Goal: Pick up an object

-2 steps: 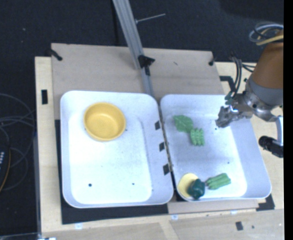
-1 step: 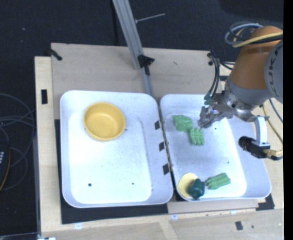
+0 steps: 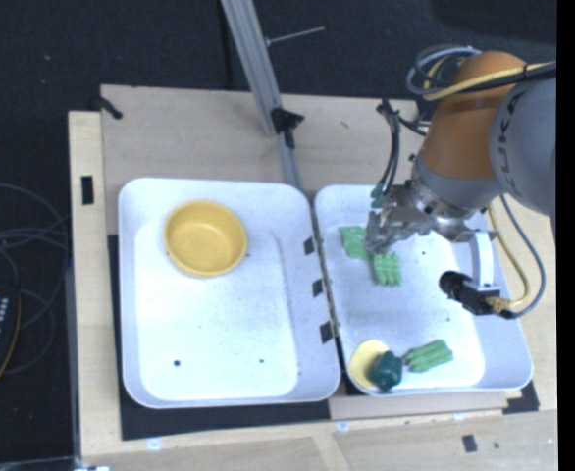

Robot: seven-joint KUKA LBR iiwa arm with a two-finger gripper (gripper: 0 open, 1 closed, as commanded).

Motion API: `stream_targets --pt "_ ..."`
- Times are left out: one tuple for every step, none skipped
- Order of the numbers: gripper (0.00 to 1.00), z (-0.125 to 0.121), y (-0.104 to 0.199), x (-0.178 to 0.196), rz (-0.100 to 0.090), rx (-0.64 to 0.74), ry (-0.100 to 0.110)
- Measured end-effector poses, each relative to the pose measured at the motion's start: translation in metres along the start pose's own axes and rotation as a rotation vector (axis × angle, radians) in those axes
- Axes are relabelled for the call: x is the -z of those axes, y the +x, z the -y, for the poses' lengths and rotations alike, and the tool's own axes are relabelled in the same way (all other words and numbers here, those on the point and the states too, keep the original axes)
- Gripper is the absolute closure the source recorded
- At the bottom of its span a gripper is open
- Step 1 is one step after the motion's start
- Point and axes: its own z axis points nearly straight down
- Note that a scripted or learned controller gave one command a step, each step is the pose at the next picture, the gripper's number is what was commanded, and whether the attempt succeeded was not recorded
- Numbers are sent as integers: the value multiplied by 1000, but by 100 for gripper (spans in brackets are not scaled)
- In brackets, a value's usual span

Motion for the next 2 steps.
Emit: stream_targets --pt "100 10 62 6 -1 2 0" --pt "100 27 119 4 0 1 0"
